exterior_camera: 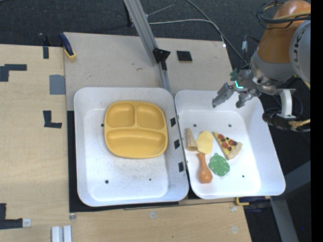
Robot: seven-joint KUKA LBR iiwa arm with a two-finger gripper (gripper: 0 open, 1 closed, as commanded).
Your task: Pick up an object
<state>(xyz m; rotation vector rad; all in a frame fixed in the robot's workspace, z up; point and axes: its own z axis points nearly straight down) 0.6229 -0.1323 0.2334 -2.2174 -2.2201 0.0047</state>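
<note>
On the left, the first white bin (83,135) holds a yellow divided tray (135,129), lying flat toward the bin's far half, its three compartments facing up. Nothing of mine is near it.

Beside it, touching edge to edge, sits the second white bin (262,155), and that is where the small things lie, gathered in its left-middle part. Leftmost is a tan, cone-like piece (190,139), just beside a pale yellow piece (205,142). Below the yellow one runs an orange-brown spoon-shaped item (203,169), its rounded end nearest the bin's front. A green leafy toy (219,165) rests just beside that, and a pizza slice (226,144) with red dots lies to the right of the yellow piece, its crust toward the right. What the tan and yellow pieces are meant to be, I cannot quite tell from this angle.

Further right and farther back, my gripper (230,97) hangs above the far edge of this bin, well apart from the cluster of toys. My two fingers point down and to the left, spread apart with clear space between them and nothing in it. My wrist slants up to the right, where the orange band (282,29) sits above the grey body of my arm.
</note>
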